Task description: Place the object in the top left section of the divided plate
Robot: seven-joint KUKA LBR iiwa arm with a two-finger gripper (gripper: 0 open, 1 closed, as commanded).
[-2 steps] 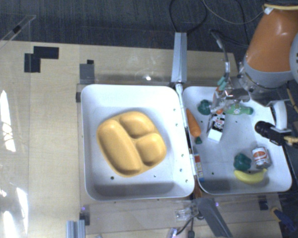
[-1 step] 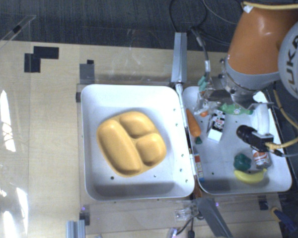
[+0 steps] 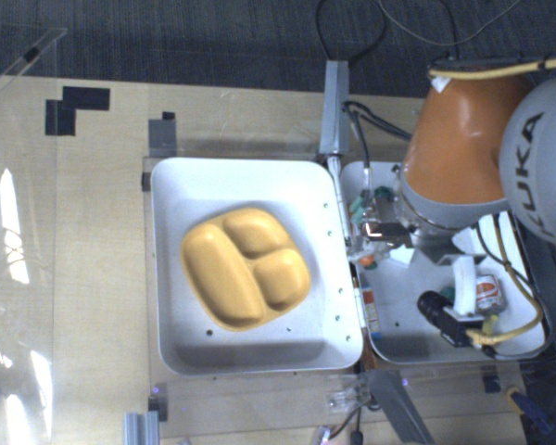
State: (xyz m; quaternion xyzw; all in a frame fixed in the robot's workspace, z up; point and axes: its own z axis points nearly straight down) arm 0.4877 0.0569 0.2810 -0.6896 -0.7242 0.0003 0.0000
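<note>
Glossy orange-banded arm [image 3: 463, 137] is hung over the right bin [image 3: 389, 346]; jaw state cannot be told. Smooth yellow rounded three-section plate [image 3: 246, 267] is seated in the left bin [image 3: 181, 188].

Left bin [image 3: 167, 276]: holds the divided plate [image 3: 246, 267].
Right bin [image 3: 389, 346]: beside it on the counter [image 3: 83, 276], under the arm [image 3: 473, 146].

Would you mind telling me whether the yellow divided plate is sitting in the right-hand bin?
No, the yellow divided plate lies in the left bin, while the arm is over the right bin.
</note>
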